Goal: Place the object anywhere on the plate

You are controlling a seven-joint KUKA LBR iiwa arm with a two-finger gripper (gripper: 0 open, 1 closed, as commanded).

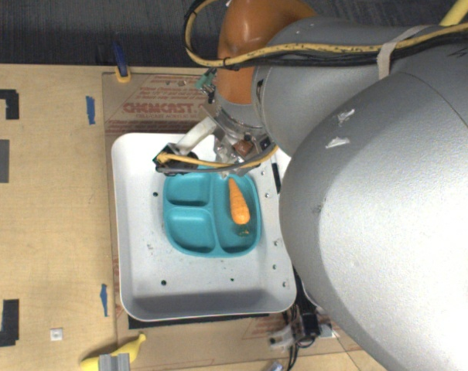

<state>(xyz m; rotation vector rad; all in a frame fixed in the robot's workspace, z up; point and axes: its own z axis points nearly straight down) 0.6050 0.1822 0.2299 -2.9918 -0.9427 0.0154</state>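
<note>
The two-finger gripper (232, 161) is seen at the far edge of the shallow white plastic bin (137, 230), hanging below the orange band of the large grey arm (373, 176), over the far rim of the teal moulded plate with three compartments (210, 215). Whether it is spread or closed cannot be told, since the wrist body and a looped yellow cable (189, 159) lie across it. Nothing is seen between it and the plate.

The small orange carrot-shaped object (239, 201) lies lengthwise in the long compartment at the plate's right side, with its far end just below the gripper and its near end pointing toward the bin's near edge. A small dark green bit is visible at its near end. It appears to rest on the plate floor, so the placing is judged done or nearly so.

The plate sits toward the far right of the bin, with bare white floor at the bin's left side and near edge. The bin rests on a tan bench (48, 207) marked with blue tape.

Trouble could come from the closeness of gripper and carrot: if contact remains, a lift could drag the carrot over the compartment wall or off the plate. The loose cable could also catch the plate's rim and shift it.
</note>
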